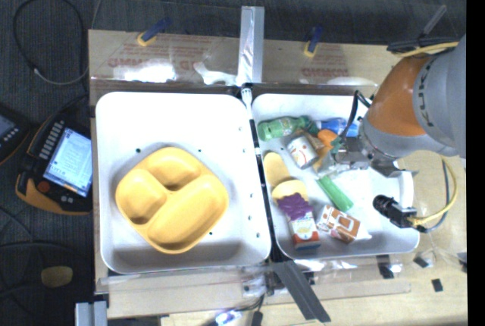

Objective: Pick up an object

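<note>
Tool (339, 158) sat low in right bin (394, 237), among crowded items; its opening could not be told. Green tube (334, 192) lay just beneath, can (301, 151) alongside. Risk: fingers might jam against neighbours or grip two things.

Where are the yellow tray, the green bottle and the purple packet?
yellow tray (171, 198): camera view, on its central ridge.
green bottle (283, 127): camera view, mid-body.
purple packet (294, 205): camera view, on its purple face.
</note>
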